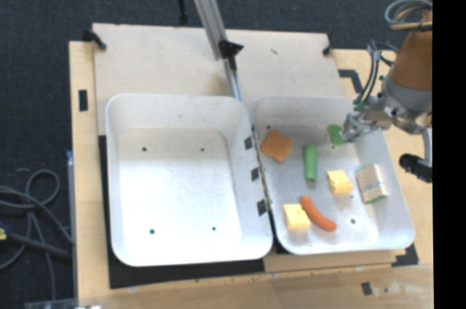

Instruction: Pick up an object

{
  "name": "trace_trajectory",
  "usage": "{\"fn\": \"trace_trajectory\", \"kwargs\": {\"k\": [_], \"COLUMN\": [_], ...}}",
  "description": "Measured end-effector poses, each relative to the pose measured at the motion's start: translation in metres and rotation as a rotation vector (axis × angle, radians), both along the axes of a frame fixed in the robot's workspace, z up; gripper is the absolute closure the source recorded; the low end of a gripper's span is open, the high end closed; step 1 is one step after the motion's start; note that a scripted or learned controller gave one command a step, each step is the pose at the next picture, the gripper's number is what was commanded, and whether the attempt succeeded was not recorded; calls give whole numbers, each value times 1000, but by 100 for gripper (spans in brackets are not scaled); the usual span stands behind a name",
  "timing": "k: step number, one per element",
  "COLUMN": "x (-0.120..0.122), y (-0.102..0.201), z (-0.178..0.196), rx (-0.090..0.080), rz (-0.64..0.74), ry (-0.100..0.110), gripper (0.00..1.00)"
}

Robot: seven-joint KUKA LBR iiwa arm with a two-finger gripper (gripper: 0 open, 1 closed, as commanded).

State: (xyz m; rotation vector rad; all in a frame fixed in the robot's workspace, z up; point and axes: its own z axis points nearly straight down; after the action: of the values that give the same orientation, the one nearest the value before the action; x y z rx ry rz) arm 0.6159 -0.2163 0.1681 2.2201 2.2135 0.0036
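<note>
Bench (167,60) carries two white bins. Right bin (397,227), near to far: sausage (318,213), long axis running near-right to far-left, beside a yellow block (295,216); second yellow block (339,181); speckled block (371,183); green stick (311,162), long axis near-far; orange block (277,145). Gripper (348,133) low at the far right, touching a green piece (335,134); finger opening cannot be told.

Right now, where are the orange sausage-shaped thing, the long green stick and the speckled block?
orange sausage (319,214): camera view, middle of its body.
green stick (311,162): camera view, midway along its length.
speckled block (372,183): camera view, centre of its top face.
</note>
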Motion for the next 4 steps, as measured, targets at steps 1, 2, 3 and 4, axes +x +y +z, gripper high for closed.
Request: {"fn": "trace_trajectory", "kwargs": {"k": [1,2,3,4], "x": [-8,-8,-20,-32], "y": [-1,-3,40,95], "z": [53,35,33,34], "rx": [1,0,1,3], "rz": [-1,-4,7,9], "ry": [-1,7,6,5], "gripper": [100,100,100,100]}}
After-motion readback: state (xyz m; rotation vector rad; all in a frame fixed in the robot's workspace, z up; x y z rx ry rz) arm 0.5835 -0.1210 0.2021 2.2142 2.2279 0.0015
